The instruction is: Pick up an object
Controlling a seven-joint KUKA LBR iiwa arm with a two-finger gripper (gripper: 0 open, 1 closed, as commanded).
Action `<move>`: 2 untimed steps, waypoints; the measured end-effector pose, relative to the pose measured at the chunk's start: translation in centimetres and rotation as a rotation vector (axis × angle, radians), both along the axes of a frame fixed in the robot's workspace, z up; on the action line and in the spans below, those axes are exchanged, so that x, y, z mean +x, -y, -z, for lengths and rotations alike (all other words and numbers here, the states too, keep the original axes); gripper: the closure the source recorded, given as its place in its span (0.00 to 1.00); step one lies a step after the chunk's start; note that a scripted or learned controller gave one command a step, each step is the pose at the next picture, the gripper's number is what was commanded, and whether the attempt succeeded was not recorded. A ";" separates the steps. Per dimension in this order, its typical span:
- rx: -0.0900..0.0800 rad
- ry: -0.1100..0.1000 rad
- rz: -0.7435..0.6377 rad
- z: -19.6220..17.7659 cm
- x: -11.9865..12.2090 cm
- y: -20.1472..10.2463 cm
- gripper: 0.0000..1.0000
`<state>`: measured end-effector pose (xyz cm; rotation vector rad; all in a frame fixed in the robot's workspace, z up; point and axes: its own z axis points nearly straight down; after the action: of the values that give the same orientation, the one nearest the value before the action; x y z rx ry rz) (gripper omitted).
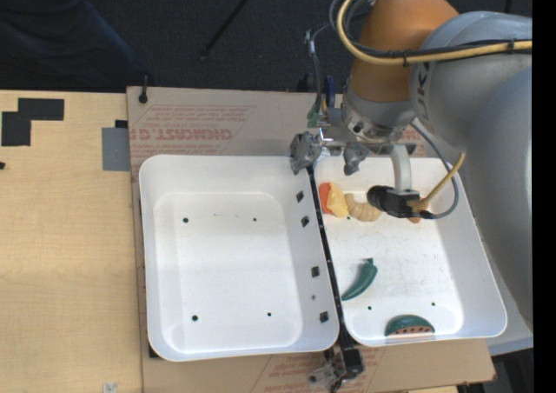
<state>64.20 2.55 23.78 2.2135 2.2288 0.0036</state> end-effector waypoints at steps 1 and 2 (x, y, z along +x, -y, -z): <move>0.000 -0.007 0.002 2.1 0.1 -6.1 0.00; 0.001 -0.004 0.001 1.7 0.1 -13.1 0.00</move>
<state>64.34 15.60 22.11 2.2175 2.2298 0.0002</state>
